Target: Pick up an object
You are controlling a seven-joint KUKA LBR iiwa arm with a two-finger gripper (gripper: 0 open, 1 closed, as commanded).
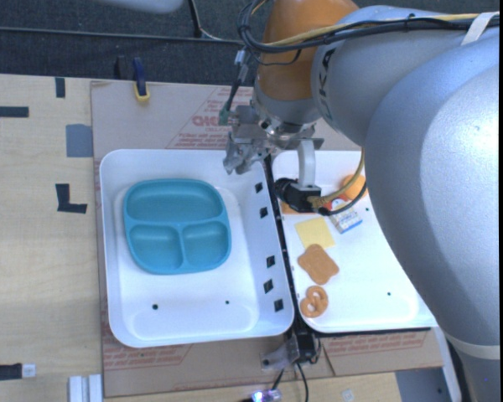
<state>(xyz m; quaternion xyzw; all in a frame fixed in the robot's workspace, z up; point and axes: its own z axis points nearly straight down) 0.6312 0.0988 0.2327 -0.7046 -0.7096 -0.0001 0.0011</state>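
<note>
Jaws [264,153] hang above the divider between two white bins [117,249], their state impossible to tell, poised near the toast slice [318,264] and pretzel [314,301].

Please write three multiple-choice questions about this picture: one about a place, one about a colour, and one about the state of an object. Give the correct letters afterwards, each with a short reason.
1. Where is the divided tray?
A. in the left bin
B. in the right bin
C. on the cardboard outside the bins

2. What colour is the flat square piece in the right bin?
A. green
B. yellow
C. purple

3. How does the divided tray lie?
A. upside down
B. standing on its edge
C. flat, with compartments facing up

Answers:
1. A, it rests on the floor of the left bin.
2. B, it is pale yellow, like a cheese slice.
3. C, its three compartments are open to the camera.
</note>
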